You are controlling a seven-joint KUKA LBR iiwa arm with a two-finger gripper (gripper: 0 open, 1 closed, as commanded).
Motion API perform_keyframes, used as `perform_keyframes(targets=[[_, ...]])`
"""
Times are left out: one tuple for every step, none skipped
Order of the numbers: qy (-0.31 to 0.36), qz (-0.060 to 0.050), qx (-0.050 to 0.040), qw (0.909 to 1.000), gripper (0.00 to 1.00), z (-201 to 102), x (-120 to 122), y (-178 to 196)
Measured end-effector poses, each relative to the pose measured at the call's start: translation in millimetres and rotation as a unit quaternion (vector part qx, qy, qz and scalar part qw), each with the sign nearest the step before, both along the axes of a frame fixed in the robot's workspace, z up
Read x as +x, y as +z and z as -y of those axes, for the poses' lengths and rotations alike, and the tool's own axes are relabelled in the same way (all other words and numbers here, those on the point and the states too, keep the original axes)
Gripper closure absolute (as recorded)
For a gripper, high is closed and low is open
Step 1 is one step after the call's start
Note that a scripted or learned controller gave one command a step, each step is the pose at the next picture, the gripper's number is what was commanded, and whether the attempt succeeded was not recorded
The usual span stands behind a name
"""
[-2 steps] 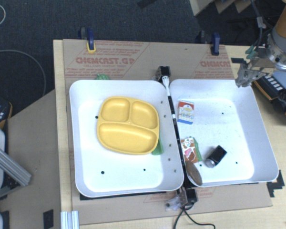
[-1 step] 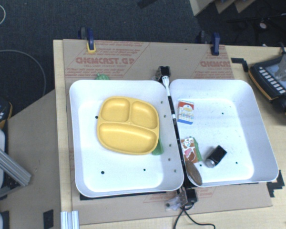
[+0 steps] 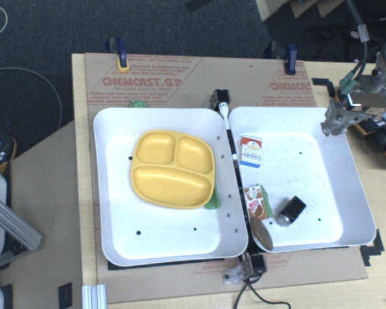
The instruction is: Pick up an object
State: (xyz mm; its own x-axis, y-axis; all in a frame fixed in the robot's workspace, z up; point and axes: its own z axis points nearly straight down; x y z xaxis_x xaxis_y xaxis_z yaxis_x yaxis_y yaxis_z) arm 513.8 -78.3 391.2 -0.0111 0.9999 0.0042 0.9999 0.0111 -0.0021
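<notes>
Jaws of the grey metal gripper (image 3: 332,125), state impossible to tell, hover over the right shallow white bin's (image 3: 347,172) far right corner.

The scene is being lit evenly and brightly from above, with no single hard source being shown. The two white bins (image 3: 116,237) are being pushed close to overexposure, so that surface detail on their floors is being washed out. Soft gloss is being reflected off the yellow divided plate (image 3: 173,169). Only faint, short shadows are being cast beside the plate and the small black object (image 3: 292,210). The dark carpet (image 3: 45,18) is being rendered dim and grainy. Fine detail is being softened throughout, and printed lettering on the cardboard (image 3: 148,76) is being slightly blurred.
</notes>
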Motion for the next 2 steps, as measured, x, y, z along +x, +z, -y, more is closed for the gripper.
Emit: perform_keyframes(targets=[[-0.002,-0.001,-0.0011,1.0,1.0,-67,-29,-19],[0.0,0.005,-0.0004,1.0,1.0,-143,-34,45]])
